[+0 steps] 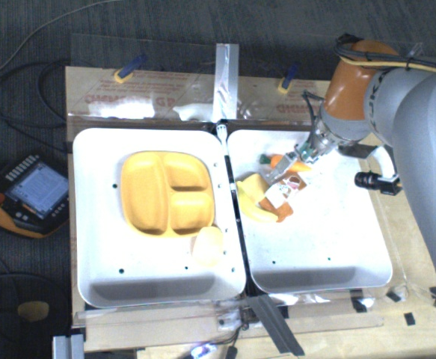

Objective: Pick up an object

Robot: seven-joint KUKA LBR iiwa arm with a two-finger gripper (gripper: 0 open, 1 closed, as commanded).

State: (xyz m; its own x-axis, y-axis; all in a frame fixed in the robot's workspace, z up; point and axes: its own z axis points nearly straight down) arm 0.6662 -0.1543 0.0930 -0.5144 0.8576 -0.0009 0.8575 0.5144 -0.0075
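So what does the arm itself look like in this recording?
The arm is bulky, rounded and light grey, with a glossy orange band above the wrist. A thin dark cable loops over that band. The gripper is a slim, pale metallic piece tapering toward the bin.

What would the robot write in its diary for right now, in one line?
task: pick up an object | gripper: low over small items in right bin | grasp: unconfirmed | left bin: yellow tray

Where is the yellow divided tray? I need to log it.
The yellow divided tray lies in the left bin, upper middle, with a pale yellow piece at its lower right corner.
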